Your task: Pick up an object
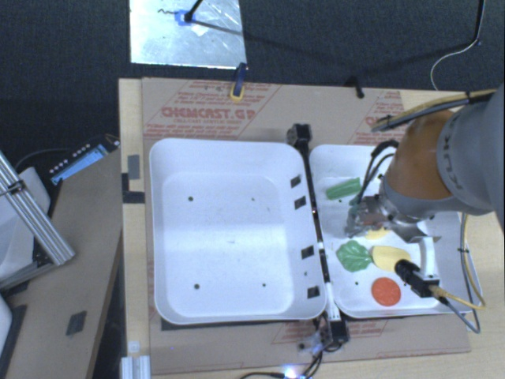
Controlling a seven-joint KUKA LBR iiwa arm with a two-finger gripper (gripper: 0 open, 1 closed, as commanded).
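At the near edge of the table [237, 105], a cluster of clips and wires [323, 338] sits where the two bins meet. Just beyond it, in the near part of the right bin [331, 160], lies a flat red-orange disc [385, 291], close to the bin's front rim. A black and yellow fitting on the arm [416, 279] hangs just to the disc's right. Farther in, a green leaf-shaped piece [353, 255] and a yellow oval piece [389, 255] lie side by side, the green one nearer the divider between the bins. The jaws [364, 221] are lowered into the right bin directly behind these two pieces, just above the yellow one, with something small and yellowish just beside the tips; whether the jaws are spread or pinching anything cannot be told, since the wrist and cables cover them. Beyond the jaws, a green bar-shaped piece [343, 188] lies tilted, apart from the others and near the middle of the bin. The arm [442, 160], with its orange band, rises over the bin's right side and covers part of it. The left bin [170, 235] lies beside the right one across a row of black clips [304, 227]. At the far end of the table, a yellow and blue clamp [237, 85] grips the cardboard edge, and past it a shiny metal sheet [162, 22] lies on the dark floor.
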